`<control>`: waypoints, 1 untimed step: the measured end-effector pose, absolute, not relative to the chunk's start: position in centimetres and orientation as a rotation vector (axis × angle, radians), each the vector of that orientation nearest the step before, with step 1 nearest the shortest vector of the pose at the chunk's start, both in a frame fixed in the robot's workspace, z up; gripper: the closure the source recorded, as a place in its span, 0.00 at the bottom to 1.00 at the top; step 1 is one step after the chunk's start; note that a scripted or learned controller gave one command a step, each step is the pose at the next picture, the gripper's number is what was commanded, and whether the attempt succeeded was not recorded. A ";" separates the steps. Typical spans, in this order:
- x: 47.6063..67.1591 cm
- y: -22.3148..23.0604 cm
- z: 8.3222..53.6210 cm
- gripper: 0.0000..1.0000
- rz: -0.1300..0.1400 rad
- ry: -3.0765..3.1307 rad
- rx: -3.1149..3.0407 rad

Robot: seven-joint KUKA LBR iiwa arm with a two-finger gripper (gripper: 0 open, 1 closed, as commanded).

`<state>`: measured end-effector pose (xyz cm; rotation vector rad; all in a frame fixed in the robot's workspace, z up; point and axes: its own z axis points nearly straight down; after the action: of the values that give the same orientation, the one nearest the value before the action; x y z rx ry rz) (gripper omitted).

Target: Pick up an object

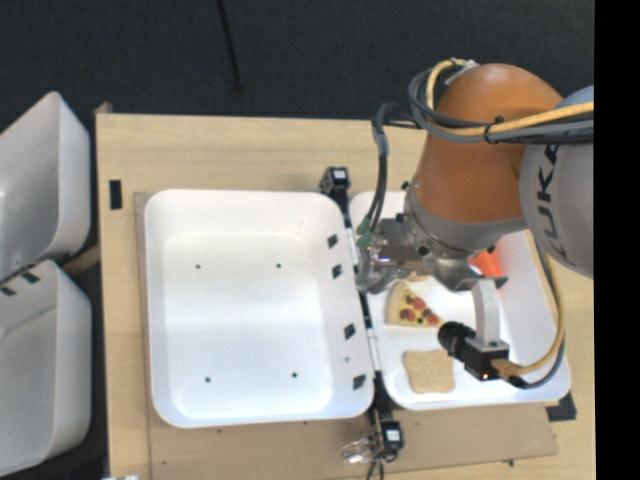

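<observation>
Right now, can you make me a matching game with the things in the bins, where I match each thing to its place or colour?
Things:
1. pizza slice toy
2. tan bread slice
3. orange piece
4. left bin

Clues:
A. near the right bin's front edge
B. bright orange, tucked beside the arm
C. triangle with dark red dots, middle of the right bin
D. white, on the side away from the arm

Pairs: 1-C, 2-A, 3-B, 4-D
</observation>
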<state>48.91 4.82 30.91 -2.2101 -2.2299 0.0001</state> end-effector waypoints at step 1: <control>49.1 8.3 45.7 1.00 -0.025 -2.237 -2.218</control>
<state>49.06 8.33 45.66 -2.2185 -2.2374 -0.0250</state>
